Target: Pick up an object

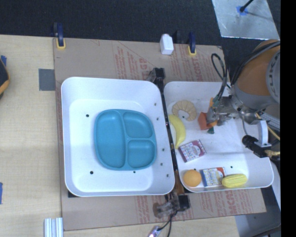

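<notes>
Reaching for the orange block (pixel 203 121), I see it in the right bin (pixel 239 147), just beside the gripper (pixel 213 121) on its left. I cannot tell how the jaws stand, or if they have the block. I think I should close slowly and lift straight up, so the block does not slip out. Left of the jaws are a bagel (pixel 184 109) and a banana (pixel 178 128). Below them lie a small packet (pixel 192 150), an orange (pixel 191 177), a box (pixel 211 177) and a lemon (pixel 234 180). Far left, a blue plate (pixel 125 138) sits in the left bin (pixel 71 132). Nothing blocks the lift.
</notes>
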